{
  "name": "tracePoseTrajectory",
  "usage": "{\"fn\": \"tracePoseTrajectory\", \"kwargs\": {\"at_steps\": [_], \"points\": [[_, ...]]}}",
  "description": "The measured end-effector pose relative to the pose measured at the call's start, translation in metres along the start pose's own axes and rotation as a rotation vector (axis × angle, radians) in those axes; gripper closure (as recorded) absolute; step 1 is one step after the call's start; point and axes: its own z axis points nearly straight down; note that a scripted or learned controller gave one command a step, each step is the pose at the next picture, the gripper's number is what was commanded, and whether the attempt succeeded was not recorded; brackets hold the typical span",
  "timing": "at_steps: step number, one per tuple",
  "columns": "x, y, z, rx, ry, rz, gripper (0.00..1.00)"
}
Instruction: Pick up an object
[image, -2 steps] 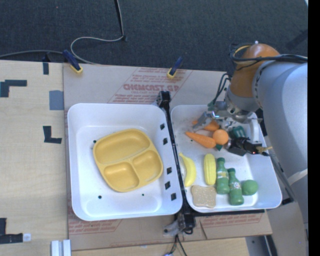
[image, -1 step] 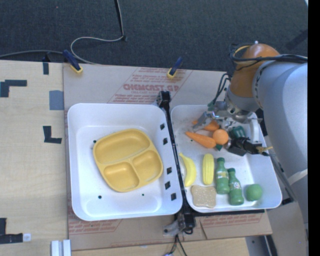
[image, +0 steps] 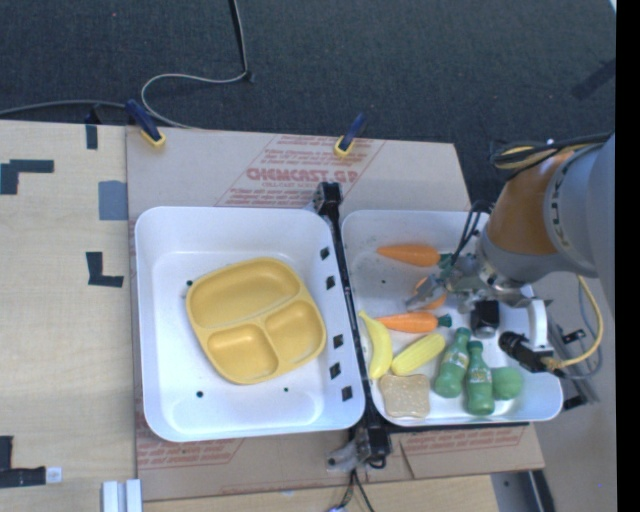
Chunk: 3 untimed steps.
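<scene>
Bread slice (image: 405, 396) sits nearest me. Gripper (image: 432, 290), state I cannot tell, hovers between two carrots; the lower carrot (image: 408, 323) lies just beneath. Approach step; next, descend and close.

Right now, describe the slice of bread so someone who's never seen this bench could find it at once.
Look at the right bin, the one crowded with toy food. Go to its near edge, at the left of the row along that edge. The bread lies flat there, just below the banana and left of the green bottles; it's the only tan, speckled, square piece.
</scene>
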Motion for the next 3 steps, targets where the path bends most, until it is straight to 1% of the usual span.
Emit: {"fn": "tracePoseTrajectory", "kwargs": {"at_steps": [1, 2, 3], "points": [[0.038, 0.059, 0.0, -0.002, 0.001, -0.003, 0.0], [0.043, 0.02, 0.0, -0.001, 0.0, -0.001, 0.0], [0.04, -0.032, 0.0, -0.003, 0.0, -0.001, 0.0]]}}
